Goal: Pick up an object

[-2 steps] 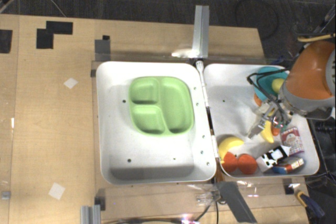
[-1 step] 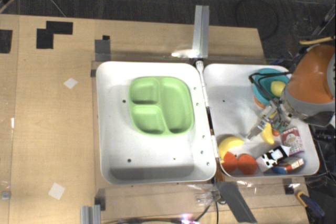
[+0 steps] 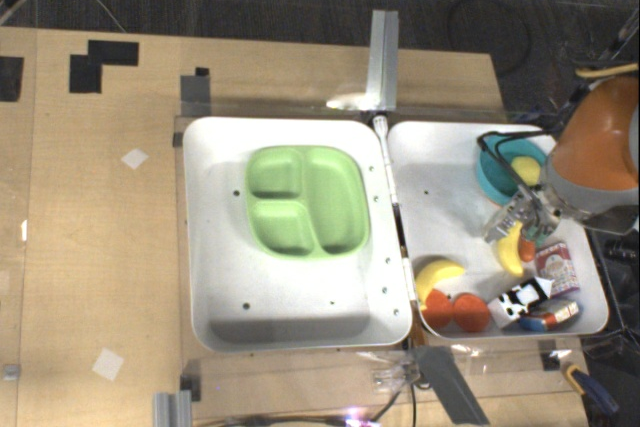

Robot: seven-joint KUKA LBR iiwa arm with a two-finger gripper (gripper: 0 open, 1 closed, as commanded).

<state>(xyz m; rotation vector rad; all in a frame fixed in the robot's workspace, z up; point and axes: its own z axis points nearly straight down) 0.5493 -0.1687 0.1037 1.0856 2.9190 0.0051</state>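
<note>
My gripper [image 3: 520, 218] reaches in from the right and hangs low in the right bin [image 3: 440, 175], just over a small yellow banana-like piece [image 3: 511, 253]. A teal bowl [image 3: 497, 170] with a yellow item inside sits behind the gripper. Along the bin's front edge lie a yellow lemon-like piece [image 3: 438, 273], two red-orange pieces [image 3: 460, 310], a black-and-white toy [image 3: 523, 300], a small printed packet [image 3: 555, 263] and a blue-and-orange item [image 3: 552, 318]. The arm's orange band [image 3: 600, 140] hides the bin's right rear corner.
The left bin [image 3: 215, 245] holds a green divided tray [image 3: 305, 199]. A metal post [image 3: 383, 60] stands behind the seam between the bins. Wooden benchtop with black markers stretches to the left.
</note>
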